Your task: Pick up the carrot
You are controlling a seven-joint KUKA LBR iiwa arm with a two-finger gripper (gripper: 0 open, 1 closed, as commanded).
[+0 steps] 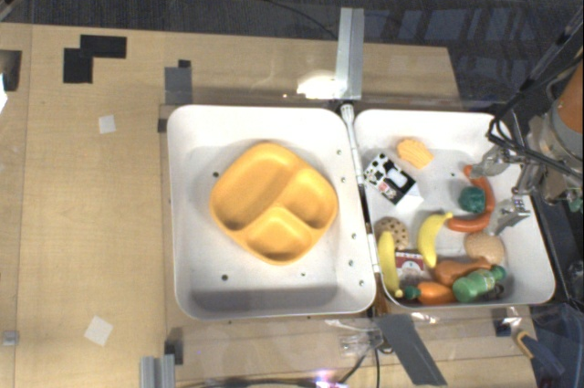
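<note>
The carrot (435, 292) is a small orange piece with a dark green end. It lies at the front of the right bin (453, 129), between a yellow banana (387, 260) and a green pepper (474, 286). My gripper (503, 187) hangs over the bin's right side, well behind the carrot and to its right. Its two grey fingers (493, 162) stand apart, so it is open, with nothing between them. A curved red chili (481, 202) wrapped around a green ball (473, 197) lies just left of the fingers.
The right bin also holds a second banana (428, 238), a cookie (391, 229), a black-and-white box (391, 178), an orange waffle piece (415, 152), a tan roll (484, 246) and a brown-orange sweet potato (456, 269). The left bin (192, 194) holds a yellow divided plate (272, 201).
</note>
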